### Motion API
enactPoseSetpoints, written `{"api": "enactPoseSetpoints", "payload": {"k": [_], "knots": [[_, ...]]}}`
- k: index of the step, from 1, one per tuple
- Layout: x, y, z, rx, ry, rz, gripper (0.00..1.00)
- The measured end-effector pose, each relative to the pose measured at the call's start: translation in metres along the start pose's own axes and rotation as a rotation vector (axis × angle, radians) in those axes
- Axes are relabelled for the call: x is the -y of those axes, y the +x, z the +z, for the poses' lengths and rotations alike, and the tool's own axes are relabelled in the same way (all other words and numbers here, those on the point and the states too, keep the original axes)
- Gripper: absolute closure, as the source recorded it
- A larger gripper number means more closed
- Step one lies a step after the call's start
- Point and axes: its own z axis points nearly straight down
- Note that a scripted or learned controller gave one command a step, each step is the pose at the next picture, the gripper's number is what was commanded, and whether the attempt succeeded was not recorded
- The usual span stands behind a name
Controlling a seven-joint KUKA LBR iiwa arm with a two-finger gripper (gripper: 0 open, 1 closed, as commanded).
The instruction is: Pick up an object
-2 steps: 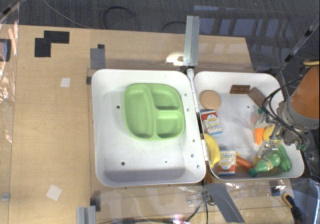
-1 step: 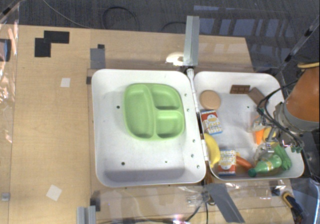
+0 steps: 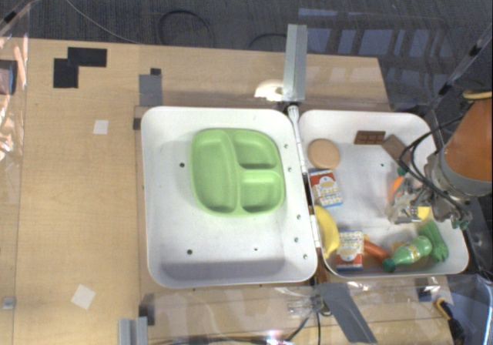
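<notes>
From above you see the two white bins side by side, with the left bin [image 3: 166, 259] carrying a green divided plate [image 3: 236, 171] near its middle and the right bin [image 3: 362, 122] holding all the loose items. The arm [image 3: 471, 152] comes in from three o'clock, its orange band sitting over the bin's right wall, and the pincer [image 3: 406, 209] hangs low over the right part of that bin. Its tip is a tangle of metal and cable from this angle, so you cannot tell how far it is spread or whether anything sits in it. The nearest candidates lie just toward six o'clock of the pincer: a green bottle [image 3: 414, 251] lying on its side along the bin's near wall, and a small yellow piece [image 3: 423, 214] right beside the tip, possibly touching it. An orange carrot-like piece [image 3: 375, 249] lies at about seven o'clock, next to a small carton [image 3: 350, 249] and a banana [image 3: 327, 229] against the divider. At nine o'clock of the pincer, well apart, stands a milk carton [image 3: 326, 189], with a round tan cookie [image 3: 324, 154] above it. A chocolate bar [image 3: 370, 137] lies toward eleven o'clock near the far wall.
</notes>
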Motion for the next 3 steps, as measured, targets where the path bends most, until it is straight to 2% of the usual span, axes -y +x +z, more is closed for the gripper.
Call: {"api": "enactPoseSetpoints", "payload": {"k": [1, 2, 3], "knots": [[0.000, 0.000, 0.001, -0.001, 0.000, 0.000, 0.00], [-0.024, 0.006, 0.014, -0.011, -0.002, 0.004, 0.00], [-0.024, 0.001, -0.001, 0.003, 0.000, 0.000, 1.00]]}}
